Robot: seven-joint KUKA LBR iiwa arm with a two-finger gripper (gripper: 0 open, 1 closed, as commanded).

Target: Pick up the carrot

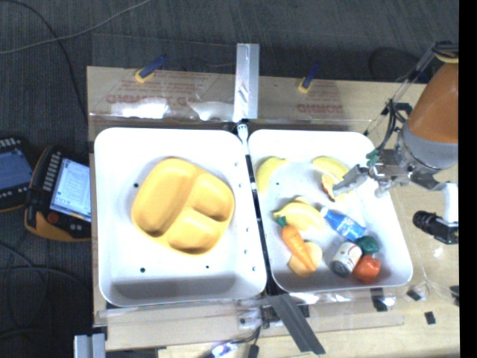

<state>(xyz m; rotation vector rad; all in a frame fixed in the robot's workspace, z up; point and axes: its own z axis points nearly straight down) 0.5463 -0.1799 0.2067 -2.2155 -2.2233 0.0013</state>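
Two bins sit side by side, and the work lies in the right bin point(387, 222). Nearest the camera in it, along the front wall, are a small can point(343, 259) and a tomato point(367, 268), touching each other. Just left of them lies the carrot point(299, 250), orange, slanting from upper left to lower right, its lower end against a pale yellow piece point(311, 258) and its upper end just under a banana point(298, 214). A blue bottle point(344, 224) lies between the banana and the can.

Farther back, the gripper point(352, 180) hangs over the rear of the bin near an orange-edged slice point(329, 176), well apart from the carrot. I cannot tell how its fingers stand, as they blur into one pale bar.

To do this step well, I judge the arm should travel forward and left, turn so the fingers straddle the carrot across its width near the middle, and descend clear of the banana and bottle.

The left bin point(119, 274) holds a big yellow pepper point(182, 203).
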